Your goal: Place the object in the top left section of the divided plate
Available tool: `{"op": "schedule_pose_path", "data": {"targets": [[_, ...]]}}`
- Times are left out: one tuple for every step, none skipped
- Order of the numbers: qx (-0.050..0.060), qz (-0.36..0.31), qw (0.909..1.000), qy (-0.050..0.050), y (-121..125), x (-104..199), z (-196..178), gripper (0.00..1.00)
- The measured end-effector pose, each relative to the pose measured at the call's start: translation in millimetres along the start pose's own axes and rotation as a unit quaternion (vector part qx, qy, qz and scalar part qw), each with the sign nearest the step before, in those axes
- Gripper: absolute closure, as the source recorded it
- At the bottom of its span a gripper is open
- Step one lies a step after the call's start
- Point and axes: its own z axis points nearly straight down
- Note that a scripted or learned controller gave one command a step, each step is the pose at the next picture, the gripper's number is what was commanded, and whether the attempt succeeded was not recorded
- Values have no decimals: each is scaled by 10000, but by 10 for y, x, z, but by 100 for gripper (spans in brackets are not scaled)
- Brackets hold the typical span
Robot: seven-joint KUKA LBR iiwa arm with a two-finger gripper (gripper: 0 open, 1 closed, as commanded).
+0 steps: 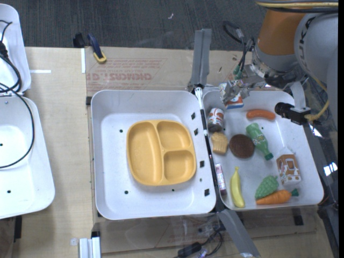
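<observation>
Pick stage: gripper (234, 93), low at right bin's (309, 160) far-left corner, appears clenched on a small white-red-blue carton (234, 98); next, lift and carry to yellow divided plate's (160, 152) top-left section in left bin (102, 144).

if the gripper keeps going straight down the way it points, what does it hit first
Probably the small red, white and blue carton directly under the gripper at the right white bin's upper-left corner; depth is unclear.
</observation>
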Motion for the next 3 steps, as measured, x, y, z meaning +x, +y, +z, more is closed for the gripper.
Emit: {"op": "schedule_pose_path", "data": {"targets": [[12,251,9997,4,-74,1032,119,100],[1,-48,10000,-3,178,883,170,100],[-1,-48,10000,-3,180,884,167,0]]}}
